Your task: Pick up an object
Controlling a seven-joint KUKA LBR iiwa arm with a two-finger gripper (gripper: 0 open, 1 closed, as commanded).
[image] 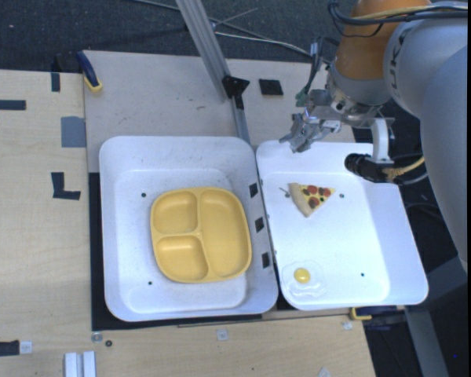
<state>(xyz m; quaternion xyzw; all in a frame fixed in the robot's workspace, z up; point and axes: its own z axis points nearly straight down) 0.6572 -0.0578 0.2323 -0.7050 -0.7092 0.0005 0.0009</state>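
A toy pizza slice (310, 198) lies in the upper middle of the right bin (392, 234). A toy fried egg (303, 279) rests near that bin's front left corner. My gripper (304, 137) hangs over the right bin's back left edge, above and a little left of the pizza slice. Nothing shows between its fingers. The left bin (125, 210) holds a yellow divided plate (199, 234) with three compartments.
The grey arm with its orange band (385, 6) fills the upper right. A slanted metal pole (208, 45) runs down to the gap between the bins. A blue and yellow clamp (89, 71) sits at the bench's back left.
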